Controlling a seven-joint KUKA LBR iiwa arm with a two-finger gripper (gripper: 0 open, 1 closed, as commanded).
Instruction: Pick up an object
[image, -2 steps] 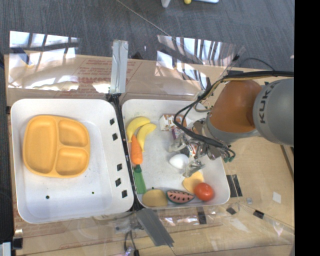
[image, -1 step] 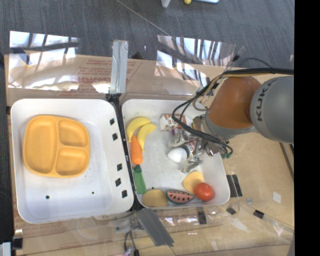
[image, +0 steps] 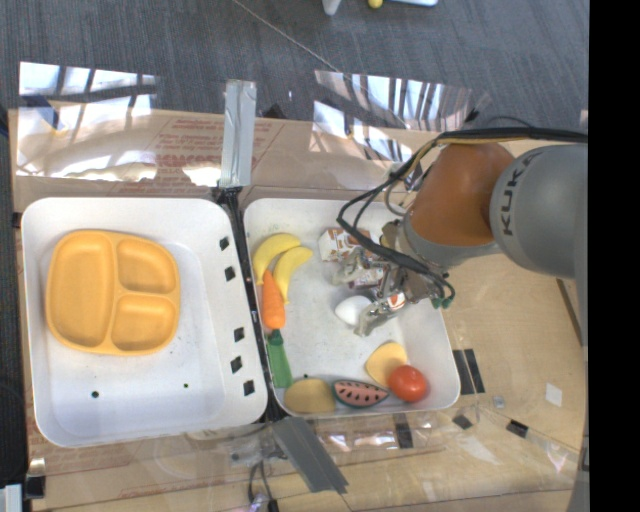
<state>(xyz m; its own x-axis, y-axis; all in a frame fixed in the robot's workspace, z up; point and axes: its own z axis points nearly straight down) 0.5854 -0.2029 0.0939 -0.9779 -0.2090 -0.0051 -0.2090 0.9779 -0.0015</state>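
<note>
White plastic bins sit side by side on the tabletop (image: 520, 300); the left bin (image: 60, 400) carries a yellow divided tray (image: 112, 291) with bare floor near and right of it. The right bin (image: 440, 350) is crowded along its left and near walls: bananas (image: 280, 262), carrot (image: 272, 300), watermelon slice (image: 360, 393), tomato (image: 407, 382). Its middle stays free. The pincer (image: 378, 310) hangs over the bin's centre, just beside a white egg (image: 351, 310); whether its tips are apart or together I cannot tell.

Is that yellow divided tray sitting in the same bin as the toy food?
No, the yellow tray lies alone in the left bin, while the banana is in the right bin.
</note>
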